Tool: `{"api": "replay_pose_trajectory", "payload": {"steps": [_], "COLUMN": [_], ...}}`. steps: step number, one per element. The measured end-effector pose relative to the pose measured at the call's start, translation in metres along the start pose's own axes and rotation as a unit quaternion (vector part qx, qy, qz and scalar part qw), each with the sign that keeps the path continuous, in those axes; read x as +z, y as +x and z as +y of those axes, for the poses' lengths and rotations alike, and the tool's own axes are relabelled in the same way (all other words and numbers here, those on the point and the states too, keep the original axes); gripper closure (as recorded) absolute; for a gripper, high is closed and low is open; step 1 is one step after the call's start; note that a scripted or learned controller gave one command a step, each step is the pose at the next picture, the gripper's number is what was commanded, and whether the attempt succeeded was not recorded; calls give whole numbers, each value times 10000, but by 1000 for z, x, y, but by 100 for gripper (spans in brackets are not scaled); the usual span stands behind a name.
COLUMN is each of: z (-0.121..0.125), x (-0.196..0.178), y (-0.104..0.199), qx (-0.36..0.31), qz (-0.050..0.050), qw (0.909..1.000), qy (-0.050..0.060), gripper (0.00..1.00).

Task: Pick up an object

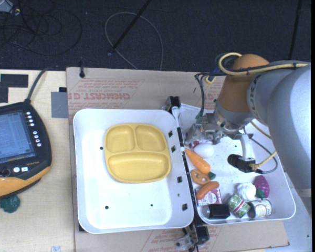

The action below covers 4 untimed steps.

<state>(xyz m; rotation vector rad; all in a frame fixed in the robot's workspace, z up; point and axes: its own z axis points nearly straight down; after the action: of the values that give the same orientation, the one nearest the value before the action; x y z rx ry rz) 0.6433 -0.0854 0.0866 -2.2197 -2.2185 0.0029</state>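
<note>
Grey arm point(283, 109) reaches over the right bin point(283, 209), gripper point(207, 135) above a white egg point(203, 150), state unclear.

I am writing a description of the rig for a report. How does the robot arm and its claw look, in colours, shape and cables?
The arm is thick, rounded and light grey, with an orange band above the wrist. A yellow cable loops over that band, and thin dark wires run down to the claw, a small, dark metal part.

The 2 bins point(89, 193) look like smooth white plastic with a slight gloss. The yellow tray point(138, 152) is matt plastic. Under them lies rough brown cardboard point(121, 88). The arm point(283, 98) looks like smooth grey metal.
</note>
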Motion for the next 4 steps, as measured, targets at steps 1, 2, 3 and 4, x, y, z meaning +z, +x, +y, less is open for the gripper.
{"api": "replay_pose_trajectory", "payload": {"steps": [1,2,3,4], "z": [0,0,0,0], "x": [0,0,0,0], "y": [-4,1,0,1], "qx": [-8,-9,-5,-6], "qz": [-2,1,0,1], "qw": [10000,10000,10000,10000], "qy": [-3,3,1,3], "gripper": [0,0,0,0]}}
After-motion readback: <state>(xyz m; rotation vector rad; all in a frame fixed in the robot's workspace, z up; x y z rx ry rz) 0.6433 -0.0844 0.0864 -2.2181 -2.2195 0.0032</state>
